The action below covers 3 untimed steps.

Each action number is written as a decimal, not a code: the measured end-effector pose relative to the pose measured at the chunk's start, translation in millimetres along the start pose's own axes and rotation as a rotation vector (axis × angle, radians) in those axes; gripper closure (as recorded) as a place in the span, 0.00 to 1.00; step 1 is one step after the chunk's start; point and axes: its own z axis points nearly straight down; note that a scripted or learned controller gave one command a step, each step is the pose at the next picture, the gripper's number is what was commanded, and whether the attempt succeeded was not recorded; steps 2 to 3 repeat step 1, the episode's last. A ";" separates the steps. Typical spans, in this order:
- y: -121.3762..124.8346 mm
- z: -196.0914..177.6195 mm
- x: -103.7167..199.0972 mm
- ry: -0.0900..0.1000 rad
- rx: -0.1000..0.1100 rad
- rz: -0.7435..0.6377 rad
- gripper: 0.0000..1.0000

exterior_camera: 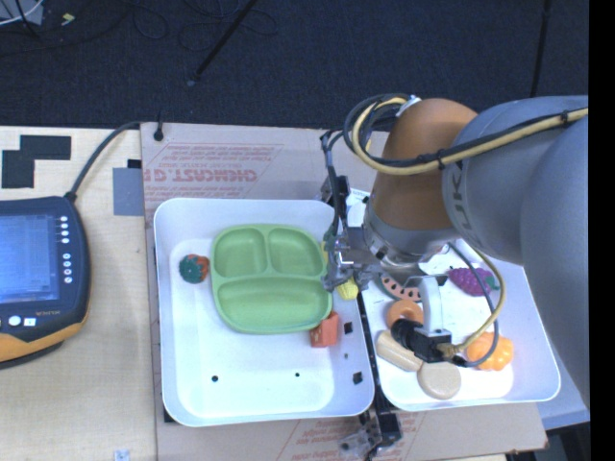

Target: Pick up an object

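Observation:
My gripper (338, 275) hangs low over the divider between the two bins, at the right edge of a green divided plate (269, 279) in the left bin (250, 392). A small yellow piece (349, 290) sits right at the gripper's tip; whether it is held cannot be told. An orange block (327, 332) lies just below the plate, and a small multicoloured ball (194, 268) lies to its left. The arm's orange band and grey body cover much of the right bin (538, 382).
The right bin holds an orange ring (404, 312), purple grapes (472, 279), an orange-yellow fruit (493, 351) and a beige wooden piece (423, 368). A teach pendant (34, 267) lies on the bench at far left. Cardboard lies under the bins.

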 end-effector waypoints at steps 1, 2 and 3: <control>-1.1 -8.5 42.3 -0.001 -0.001 0.001 1.00; -1.1 -8.5 42.3 -0.001 -0.001 0.001 1.00; -1.1 -8.5 42.3 -0.001 -0.001 0.001 1.00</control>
